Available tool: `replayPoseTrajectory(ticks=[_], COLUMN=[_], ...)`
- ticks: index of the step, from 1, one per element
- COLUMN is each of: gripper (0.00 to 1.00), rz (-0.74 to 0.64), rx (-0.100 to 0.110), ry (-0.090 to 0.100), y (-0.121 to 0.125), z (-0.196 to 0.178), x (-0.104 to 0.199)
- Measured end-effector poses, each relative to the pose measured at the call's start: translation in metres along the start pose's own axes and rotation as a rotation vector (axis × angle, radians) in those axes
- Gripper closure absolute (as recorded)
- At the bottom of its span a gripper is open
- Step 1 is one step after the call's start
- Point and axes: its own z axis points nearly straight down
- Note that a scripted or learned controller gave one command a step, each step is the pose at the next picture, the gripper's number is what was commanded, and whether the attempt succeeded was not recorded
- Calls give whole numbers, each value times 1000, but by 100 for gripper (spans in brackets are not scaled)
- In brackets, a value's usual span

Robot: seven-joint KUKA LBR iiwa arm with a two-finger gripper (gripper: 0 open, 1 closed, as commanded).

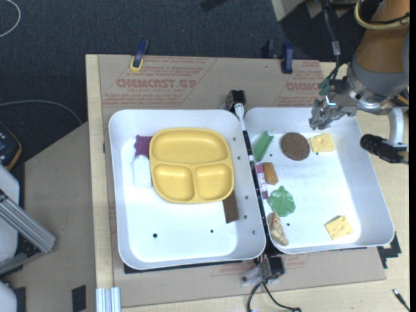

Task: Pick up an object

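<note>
Over the far edge of the right bin (374, 194), the pincer (322, 117) is hanging just above the bin's back wall, near a pale yellow square piece (322, 143) that is lying on the bin floor just below it. Whether its fingers are spread or closed cannot be told from this slanted view, and nothing is showing between them. Beside that yellow square, toward the left, a brown round disc (296, 146) is lying flat, and further left a green strip (261, 145) is leaning along the bin's left wall. Below these, a small orange-brown piece (270, 173) is sitting near the left wall, with a leafy green piece (282, 201) below it and a tan, curved piece (277, 229) resting at the bin's near left corner. A second yellow wedge (338, 227) is lying well apart, toward the near right corner. The left bin (188, 246) is carrying a yellow divided plate (192, 164), with a purple item (142, 145) and a white item (141, 171) tucked against the plate's left side and a brown strip (230, 208) lying at its near right corner. Both bins are resting on the desk (104, 109).
</note>
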Motion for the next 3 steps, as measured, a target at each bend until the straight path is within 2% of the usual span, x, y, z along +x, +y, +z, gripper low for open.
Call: replayPoseTrajectory(ticks=[2,3], gripper=[100,100], rz=[-5,-5], rx=[10,9], ry=[4,4], y=[-41,-73], z=[-6,-14], x=[102,144])
